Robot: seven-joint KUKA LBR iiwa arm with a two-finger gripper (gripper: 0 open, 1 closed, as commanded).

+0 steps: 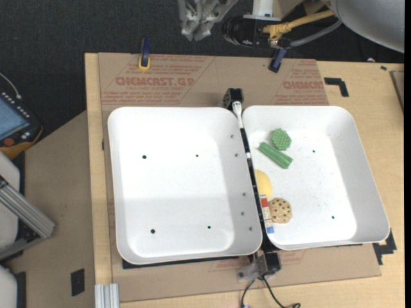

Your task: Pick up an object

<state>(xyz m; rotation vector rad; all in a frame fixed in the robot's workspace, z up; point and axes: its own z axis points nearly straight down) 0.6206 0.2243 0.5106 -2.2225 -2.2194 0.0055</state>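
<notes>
The right bin holds several small objects near its left wall. A round green studded piece lies beside a green bar. Below them a yellow object leans against the divider. A tan speckled cookie-like disc rests near the front, touching a small white, red and blue item. My gripper hangs high beyond the far edge of the bench, above the dark floor and well away from both bins. Nothing hangs below it.
The left bin is white with a few dark dots. Both bins sit on a brown board held by blue clamps. Cables and the arm's body crowd the top right.
</notes>
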